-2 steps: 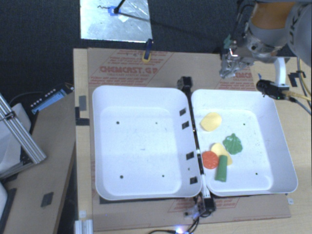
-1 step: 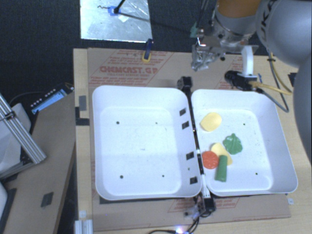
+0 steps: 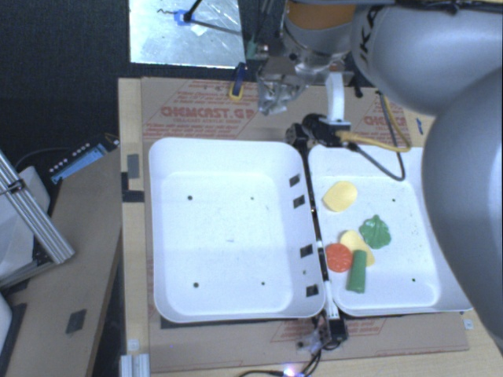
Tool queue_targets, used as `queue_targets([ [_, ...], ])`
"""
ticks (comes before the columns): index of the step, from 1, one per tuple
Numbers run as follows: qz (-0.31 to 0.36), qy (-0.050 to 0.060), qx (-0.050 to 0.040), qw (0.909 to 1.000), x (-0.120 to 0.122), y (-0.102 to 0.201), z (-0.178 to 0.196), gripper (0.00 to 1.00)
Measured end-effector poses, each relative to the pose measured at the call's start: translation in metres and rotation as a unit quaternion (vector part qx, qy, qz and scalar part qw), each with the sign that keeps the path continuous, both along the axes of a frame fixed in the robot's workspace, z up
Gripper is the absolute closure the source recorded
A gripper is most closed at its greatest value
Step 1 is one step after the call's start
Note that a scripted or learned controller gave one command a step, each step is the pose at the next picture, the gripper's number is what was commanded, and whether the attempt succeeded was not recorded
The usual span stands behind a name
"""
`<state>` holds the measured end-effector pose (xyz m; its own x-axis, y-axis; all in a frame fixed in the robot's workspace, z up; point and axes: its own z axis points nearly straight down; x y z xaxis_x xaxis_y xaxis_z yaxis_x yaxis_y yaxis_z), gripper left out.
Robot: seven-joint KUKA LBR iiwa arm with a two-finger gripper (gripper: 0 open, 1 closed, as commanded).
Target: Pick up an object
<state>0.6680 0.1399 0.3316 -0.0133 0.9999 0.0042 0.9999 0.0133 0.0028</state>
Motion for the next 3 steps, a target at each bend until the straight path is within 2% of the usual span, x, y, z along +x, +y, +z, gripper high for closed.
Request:
queue_targets([
  [1, 0.0, 0.001, -0.0004, 1.0, -0.001, 0.098, -0.036, 1.0],
  [2, -0.004, -0.008, 0.0009, 1.0, -0.005, 0.082, 0.119, 1.0],
  [3, -0.004, -0.004, -0.0005, 1.0, 0.0, 0.071, 0.202, 1.0],
])
